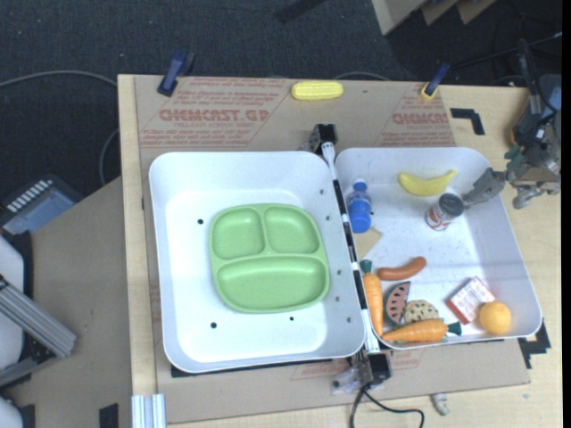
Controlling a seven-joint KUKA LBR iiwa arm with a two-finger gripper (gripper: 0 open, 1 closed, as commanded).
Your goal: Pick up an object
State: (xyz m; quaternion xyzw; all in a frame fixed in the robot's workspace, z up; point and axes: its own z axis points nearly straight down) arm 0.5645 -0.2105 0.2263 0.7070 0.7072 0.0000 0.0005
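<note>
Both white bins [169, 266] look like smooth, slightly glossy plastic, and the green divided plate [268, 258] lying in the left one has a matt, even plastic surface. In the right bin, the banana [426, 182], the sausage [401, 268], the carrots [415, 332] and the orange [494, 316] all have the smooth, faintly shiny look of moulded plastic, while the small can [440, 212] beside the banana shows a dull metallic lid. The bench top [134, 150] under the bins is matt brown paper or card with red print, and the gripper [486, 185] near the can looks like dull grey metal.
</note>
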